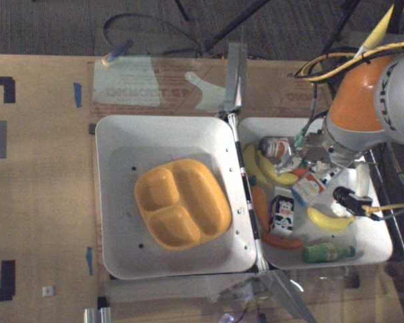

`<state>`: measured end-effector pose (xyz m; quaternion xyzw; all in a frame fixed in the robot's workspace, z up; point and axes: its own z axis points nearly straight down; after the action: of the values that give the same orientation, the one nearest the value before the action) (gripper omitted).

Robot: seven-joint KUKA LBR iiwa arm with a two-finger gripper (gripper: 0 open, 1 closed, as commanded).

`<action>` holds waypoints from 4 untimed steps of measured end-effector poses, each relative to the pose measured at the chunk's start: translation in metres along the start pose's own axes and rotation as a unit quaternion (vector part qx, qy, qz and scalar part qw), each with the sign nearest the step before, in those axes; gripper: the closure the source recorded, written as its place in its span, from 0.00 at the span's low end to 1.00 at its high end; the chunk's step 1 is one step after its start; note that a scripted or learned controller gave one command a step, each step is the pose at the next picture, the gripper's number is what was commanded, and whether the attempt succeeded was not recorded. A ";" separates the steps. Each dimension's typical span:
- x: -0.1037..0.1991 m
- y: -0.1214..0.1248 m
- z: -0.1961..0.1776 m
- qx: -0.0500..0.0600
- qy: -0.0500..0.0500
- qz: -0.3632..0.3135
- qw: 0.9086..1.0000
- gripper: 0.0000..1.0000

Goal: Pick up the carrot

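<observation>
The carrot (258, 204) is a short orange piece lying lengthwise against the left wall of the right bin (380, 242). My gripper (301, 157) hangs low over the upper middle of that bin, above and to the right of the carrot and apart from it. It is close to a tin can (276, 147) and a yellow banana (268, 171). The grey wrist with its orange band (353, 103) covers the gripper's upper part.
Around the carrot lie a cow-print milk carton (283, 214), a red sausage-like piece (281, 241), a green bottle (328, 252), a second banana (328, 219) and a small juice box (308, 188). The left bin (114, 180) holds a yellow divided plate (182, 202).
</observation>
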<state>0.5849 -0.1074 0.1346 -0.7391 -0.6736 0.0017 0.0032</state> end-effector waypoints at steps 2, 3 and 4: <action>0.136 0.015 -0.048 -0.003 -0.002 -0.131 0.991 0.00; 0.117 -0.020 -0.048 -0.001 -0.001 -0.273 0.962 0.00; 0.117 -0.020 -0.048 -0.001 -0.001 -0.273 0.962 0.00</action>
<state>0.5757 0.0106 0.1827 -0.5274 -0.8496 0.0009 0.0020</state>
